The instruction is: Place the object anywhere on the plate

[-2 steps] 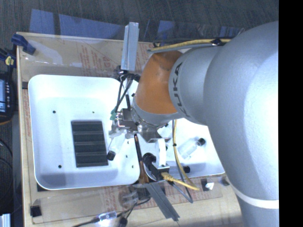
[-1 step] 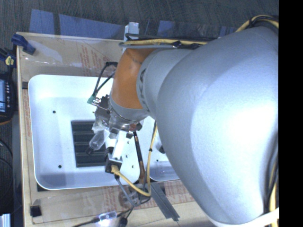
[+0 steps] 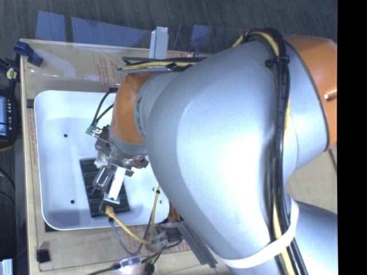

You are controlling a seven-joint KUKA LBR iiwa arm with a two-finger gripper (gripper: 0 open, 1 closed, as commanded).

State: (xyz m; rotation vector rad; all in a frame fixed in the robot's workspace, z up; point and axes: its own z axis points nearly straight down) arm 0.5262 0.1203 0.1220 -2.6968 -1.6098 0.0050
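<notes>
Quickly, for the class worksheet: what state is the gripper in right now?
Gripper: cannot be told; it hangs over a flat black thing in the white bin.

The white bin (image 3: 54,136) has bare floor along the view's left and top sides, so my end effector (image 3: 109,183) has open room to pass there, bounded by the bin's raised walls. Right beneath me a dark flat thing (image 3: 87,173) covers the lower floor. My own arm (image 3: 229,153) hides everything to the right.
</notes>
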